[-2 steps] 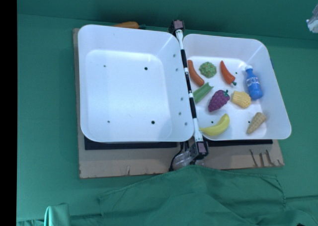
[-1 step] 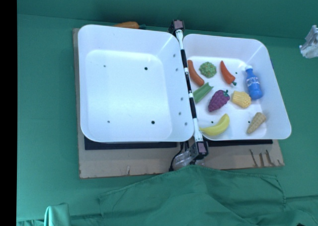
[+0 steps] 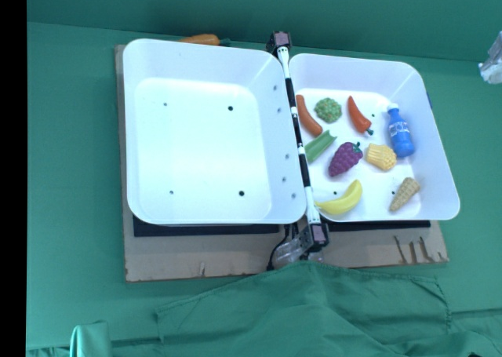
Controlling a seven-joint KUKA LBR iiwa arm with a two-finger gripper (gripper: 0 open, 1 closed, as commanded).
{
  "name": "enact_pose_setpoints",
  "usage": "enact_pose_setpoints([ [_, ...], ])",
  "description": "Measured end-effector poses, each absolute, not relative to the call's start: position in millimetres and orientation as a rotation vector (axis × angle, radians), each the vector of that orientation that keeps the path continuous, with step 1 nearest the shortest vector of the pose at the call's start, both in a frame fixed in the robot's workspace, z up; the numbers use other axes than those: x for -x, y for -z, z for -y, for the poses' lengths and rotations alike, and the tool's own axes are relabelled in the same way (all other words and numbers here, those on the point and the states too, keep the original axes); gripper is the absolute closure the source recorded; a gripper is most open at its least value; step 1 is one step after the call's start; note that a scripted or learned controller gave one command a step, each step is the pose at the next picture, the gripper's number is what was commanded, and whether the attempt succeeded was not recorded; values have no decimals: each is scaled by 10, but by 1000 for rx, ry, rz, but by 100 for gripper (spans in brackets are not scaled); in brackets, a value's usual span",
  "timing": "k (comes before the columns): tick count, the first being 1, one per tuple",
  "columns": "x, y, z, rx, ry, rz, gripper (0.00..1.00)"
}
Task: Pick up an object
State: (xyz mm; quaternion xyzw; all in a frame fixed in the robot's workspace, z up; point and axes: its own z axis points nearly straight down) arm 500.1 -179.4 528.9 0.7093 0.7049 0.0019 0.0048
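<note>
The right bin (image 3: 439, 191) holds several toy foods. Among them are an orange-red sausage (image 3: 308, 115), a green broccoli (image 3: 328, 109), a red chili (image 3: 359, 114), a blue bottle (image 3: 401, 132) and a green pod (image 3: 319, 145). Purple grapes (image 3: 345, 158), a yellow corn piece (image 3: 381, 157), a banana (image 3: 340, 201) and a tan cone (image 3: 404, 193) also lie there. A pale grey piece of the gripper (image 3: 492, 59) pokes in at the right edge, beyond the bin's far right corner and well apart from every item.
The left bin (image 3: 137, 73) stands beside the right one, with a black-and-white divider bar (image 3: 296, 140) between them. An orange toy (image 3: 202, 38) lies outside, behind the left bin's far rim. Cardboard (image 3: 196, 265) and green cloth (image 3: 314, 308) lie along the front.
</note>
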Motion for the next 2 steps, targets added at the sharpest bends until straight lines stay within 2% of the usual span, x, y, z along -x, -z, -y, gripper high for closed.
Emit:
enact_pose_setpoints([
  [2,-5001,-5552,1805,-2219,-13,-2193,100],
])
